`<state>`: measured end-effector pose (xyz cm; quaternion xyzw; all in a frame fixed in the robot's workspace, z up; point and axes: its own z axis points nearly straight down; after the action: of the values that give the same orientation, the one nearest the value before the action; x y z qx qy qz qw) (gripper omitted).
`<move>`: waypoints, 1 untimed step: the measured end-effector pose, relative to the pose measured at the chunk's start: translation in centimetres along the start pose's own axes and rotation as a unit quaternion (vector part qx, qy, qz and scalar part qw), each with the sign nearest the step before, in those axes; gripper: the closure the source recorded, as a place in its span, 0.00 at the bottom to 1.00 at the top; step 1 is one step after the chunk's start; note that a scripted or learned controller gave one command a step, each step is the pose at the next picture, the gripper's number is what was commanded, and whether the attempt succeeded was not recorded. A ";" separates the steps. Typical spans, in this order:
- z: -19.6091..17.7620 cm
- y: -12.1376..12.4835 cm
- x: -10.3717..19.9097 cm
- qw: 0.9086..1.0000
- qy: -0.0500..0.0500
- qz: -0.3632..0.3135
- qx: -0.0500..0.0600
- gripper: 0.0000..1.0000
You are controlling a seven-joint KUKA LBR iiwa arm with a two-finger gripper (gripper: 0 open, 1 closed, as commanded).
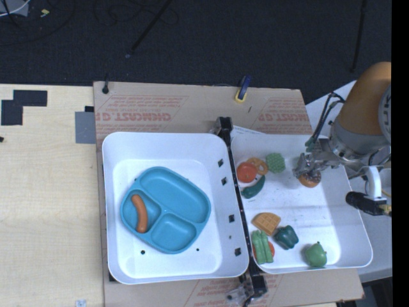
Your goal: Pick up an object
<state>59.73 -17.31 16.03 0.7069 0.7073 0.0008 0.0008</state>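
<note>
Near edge of the right white bin (348, 261): round green toy fruit (315, 254); farther in, toward its right wall, two-finger gripper (308, 171) low over a small orange-brown toy piece (310, 180), finger state impossible to tell.

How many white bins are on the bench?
2. The left bin holds a blue plate with a hot dog. The right bin holds toy food, and the gripper hangs over its far end.
</note>
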 end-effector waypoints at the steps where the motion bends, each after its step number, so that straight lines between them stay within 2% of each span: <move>1: -6.2 0.6 -0.3 1.000 0.000 0.000 -0.001 1.00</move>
<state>60.34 -17.61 22.18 0.7071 0.7071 0.0010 0.0014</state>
